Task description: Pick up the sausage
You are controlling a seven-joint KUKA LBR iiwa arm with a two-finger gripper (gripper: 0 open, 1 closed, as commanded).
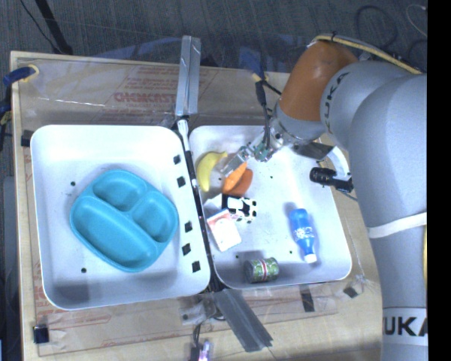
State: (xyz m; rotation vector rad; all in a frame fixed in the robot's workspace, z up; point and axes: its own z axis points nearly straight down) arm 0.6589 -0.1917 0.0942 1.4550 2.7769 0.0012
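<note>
Sausage, orange, lies tilted in the right bin, touching the banana. Directly above its upper end sits the gripper; whether it is open or closed cannot be told. Below are a cow toy, card, blue bottle and can.

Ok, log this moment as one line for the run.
task: pick up sausage | claw: right bin, over orange sausage beside banana | lifted: no
</note>
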